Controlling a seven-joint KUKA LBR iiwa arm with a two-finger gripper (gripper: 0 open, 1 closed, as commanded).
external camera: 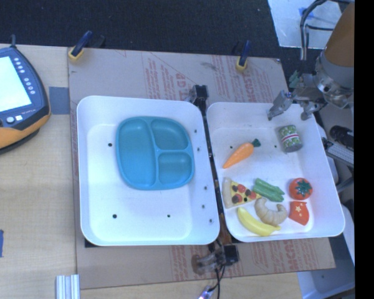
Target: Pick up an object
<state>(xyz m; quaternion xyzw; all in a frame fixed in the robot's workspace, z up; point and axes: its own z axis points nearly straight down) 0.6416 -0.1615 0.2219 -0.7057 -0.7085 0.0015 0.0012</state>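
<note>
The right bin (pixel 237 120) holds several toy foods: an orange carrot (pixel 239 154), a small green-and-grey can (pixel 290 137), a pizza slice (pixel 237 193), green beans (pixel 269 189), a tomato (pixel 300 188), a yellow banana (pixel 255 223), a beige croissant (pixel 272 212) and a strawberry (pixel 299 212). My gripper (pixel 293 107) hangs over the bin's far right corner, just above and behind the can. Its two fingers stand apart with nothing between them.
The left bin (pixel 96 167) bears a blue divided plate (pixel 154 152). A teach pendant (pixel 12 98) lies at the bench's left edge. Clamps (pixel 80 45) (pixel 242 55) hold the cardboard sheet at the back. Black brackets (pixel 200 95) sit between the bins.
</note>
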